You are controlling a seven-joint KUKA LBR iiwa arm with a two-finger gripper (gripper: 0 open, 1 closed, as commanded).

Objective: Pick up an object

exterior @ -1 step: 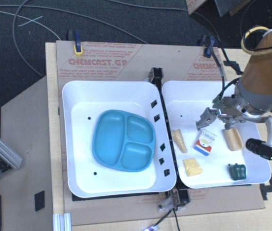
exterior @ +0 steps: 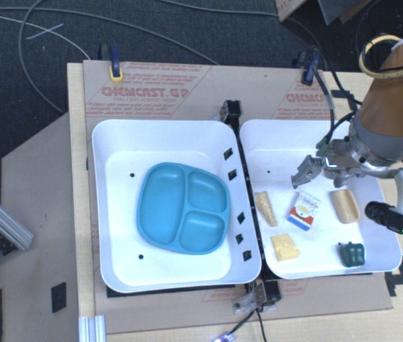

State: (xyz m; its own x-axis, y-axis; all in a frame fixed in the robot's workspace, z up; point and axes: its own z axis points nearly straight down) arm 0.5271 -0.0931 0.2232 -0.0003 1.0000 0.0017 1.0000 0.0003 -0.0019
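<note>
the tabletop (exterior: 152, 84) carries two shallow white bins side by side. the left bin (exterior: 109, 191) holds a blue divided plate (exterior: 184, 207) with three compartments, lying flat near the bin's middle. the right bin (exterior: 273, 144) holds several small things: a tan bread stick (exterior: 265, 209) lying near the divider between the bins, a yellow cheese wedge (exterior: 285, 247) near the front rim, a small white carton (exterior: 304, 211) with red and blue print in the middle, a tan bread roll (exterior: 345, 206) further right, and a dark green pepper (exterior: 351, 254) toward the front right corner.

the arm reaches in from the right over the right bin, and its pincer (exterior: 322, 175) hangs above the bin's back half, just behind the white carton and beside the bread roll. its two fingers (exterior: 306, 172) are spread apart with nothing between them, so the pincer stands open and grips no object. all five small things lie on the bin floor, apart from one another.
</note>
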